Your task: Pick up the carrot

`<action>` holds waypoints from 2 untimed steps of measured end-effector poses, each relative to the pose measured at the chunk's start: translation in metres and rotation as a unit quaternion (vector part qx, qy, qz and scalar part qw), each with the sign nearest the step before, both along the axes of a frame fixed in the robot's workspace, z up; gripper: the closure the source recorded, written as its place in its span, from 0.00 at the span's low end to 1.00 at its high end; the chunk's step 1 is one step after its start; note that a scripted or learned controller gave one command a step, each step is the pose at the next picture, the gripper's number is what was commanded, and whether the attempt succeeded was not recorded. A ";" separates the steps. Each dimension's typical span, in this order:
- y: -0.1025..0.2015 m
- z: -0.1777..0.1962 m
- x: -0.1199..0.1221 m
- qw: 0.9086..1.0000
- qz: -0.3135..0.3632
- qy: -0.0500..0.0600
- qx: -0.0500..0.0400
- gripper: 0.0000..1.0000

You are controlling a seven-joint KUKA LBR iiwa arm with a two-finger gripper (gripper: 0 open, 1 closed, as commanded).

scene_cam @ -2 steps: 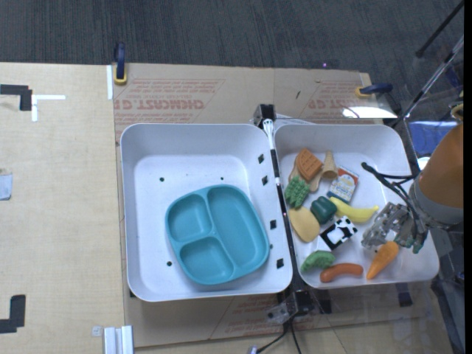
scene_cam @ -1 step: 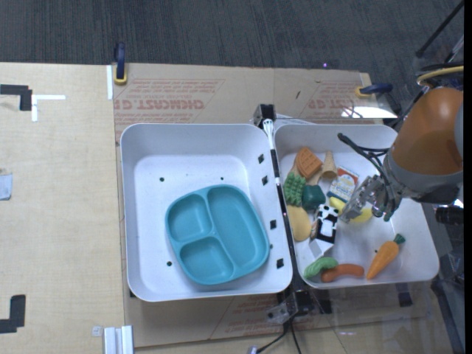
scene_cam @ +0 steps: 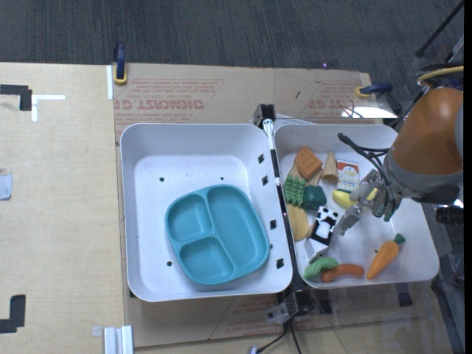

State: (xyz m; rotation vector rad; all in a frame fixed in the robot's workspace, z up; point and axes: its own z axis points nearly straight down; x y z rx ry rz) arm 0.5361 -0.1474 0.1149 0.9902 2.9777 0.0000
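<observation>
Two white bins sit side by side: the left bin [scene_cam: 140, 198] bears a blue divided plate [scene_cam: 216, 233], the right bin [scene_cam: 420, 260] a heap of toy food. The arm [scene_cam: 435, 142] reaches in from the right, wrist angled down — gripper [scene_cam: 352, 216] over the heap, apart from the carrot [scene_cam: 383, 257], which lies loose near the front right corner. Whether the fingers are parted or closed cannot be told.
</observation>
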 end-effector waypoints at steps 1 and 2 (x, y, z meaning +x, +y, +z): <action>-0.008 0.017 -0.048 1.000 0.008 0.000 0.000 0.00; -0.027 -0.022 -0.054 0.979 0.202 -0.004 -0.002 0.00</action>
